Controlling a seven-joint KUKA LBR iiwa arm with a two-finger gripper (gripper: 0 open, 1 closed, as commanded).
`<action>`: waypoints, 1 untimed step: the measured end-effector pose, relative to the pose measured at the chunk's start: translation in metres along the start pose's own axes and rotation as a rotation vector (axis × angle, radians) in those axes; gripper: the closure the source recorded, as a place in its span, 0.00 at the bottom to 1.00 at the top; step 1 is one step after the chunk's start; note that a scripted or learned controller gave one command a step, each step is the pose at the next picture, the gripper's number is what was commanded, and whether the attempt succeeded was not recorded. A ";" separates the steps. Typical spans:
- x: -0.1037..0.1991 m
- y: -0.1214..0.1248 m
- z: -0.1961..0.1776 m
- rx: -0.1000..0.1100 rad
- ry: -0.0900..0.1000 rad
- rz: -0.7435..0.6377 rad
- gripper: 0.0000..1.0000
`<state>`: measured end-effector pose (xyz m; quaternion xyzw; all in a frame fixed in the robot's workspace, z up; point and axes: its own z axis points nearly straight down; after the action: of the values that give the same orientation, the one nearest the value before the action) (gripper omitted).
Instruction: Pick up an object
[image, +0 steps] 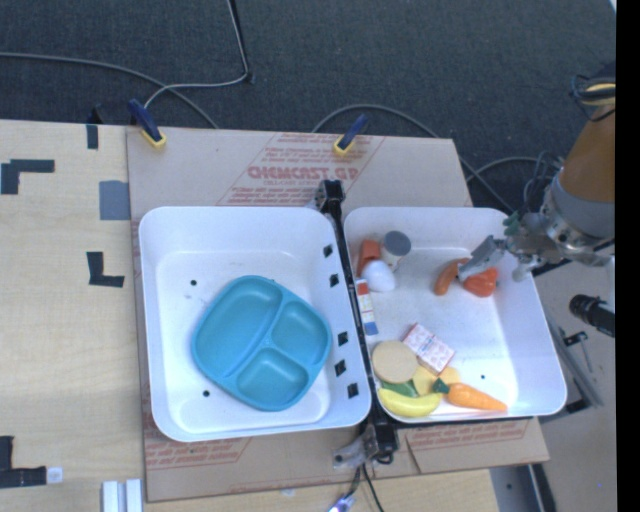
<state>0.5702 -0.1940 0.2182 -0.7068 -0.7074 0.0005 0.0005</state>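
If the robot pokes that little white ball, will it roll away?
Probably a bit. The white ball looks round and smooth, so a push should roll it. But it sits against the right bin's left wall beside an orange piece, which would likely stop it soon.

light blue divided plate (262, 342) in white left bin (160, 240), far left of gripper (497, 256), yellow banana (408, 403), orange carrot (476, 398), pink-white checked pkt (429, 347) below-left, red-orange toy (480, 283) just under it, grey-capped bottle (395, 246) to its left, tan cardboard w/ red print (300, 172)
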 end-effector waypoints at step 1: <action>-0.029 0.065 0.102 0.004 0.000 0.000 0.00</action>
<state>0.6354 -0.2233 0.1162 -0.7067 -0.7075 0.0019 0.0018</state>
